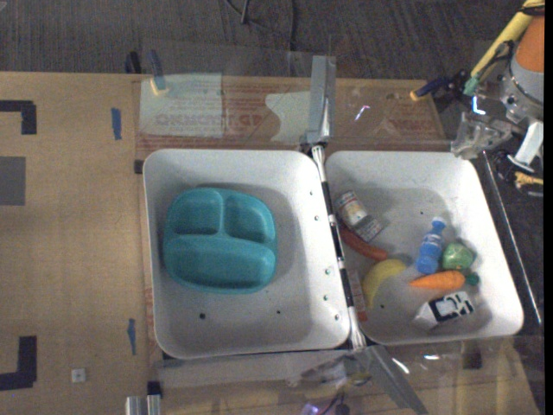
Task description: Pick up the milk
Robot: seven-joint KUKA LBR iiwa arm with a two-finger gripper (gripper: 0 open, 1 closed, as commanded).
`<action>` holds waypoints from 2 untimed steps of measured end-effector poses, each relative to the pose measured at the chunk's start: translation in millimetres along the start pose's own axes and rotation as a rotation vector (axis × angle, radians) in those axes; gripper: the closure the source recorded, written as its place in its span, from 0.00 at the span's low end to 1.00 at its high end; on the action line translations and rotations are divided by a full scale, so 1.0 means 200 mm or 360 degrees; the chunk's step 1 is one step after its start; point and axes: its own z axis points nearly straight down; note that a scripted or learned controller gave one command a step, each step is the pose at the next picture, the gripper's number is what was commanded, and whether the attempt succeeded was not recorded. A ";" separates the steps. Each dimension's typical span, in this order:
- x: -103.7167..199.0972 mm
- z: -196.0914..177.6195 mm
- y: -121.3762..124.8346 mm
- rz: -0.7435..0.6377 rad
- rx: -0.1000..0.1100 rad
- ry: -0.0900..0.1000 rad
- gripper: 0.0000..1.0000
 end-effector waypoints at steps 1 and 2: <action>0.22 0.20 -0.08 0.0122 0.0009 0.0000 1.00; 0.29 -0.01 -0.10 -0.0003 0.0000 -0.0001 1.00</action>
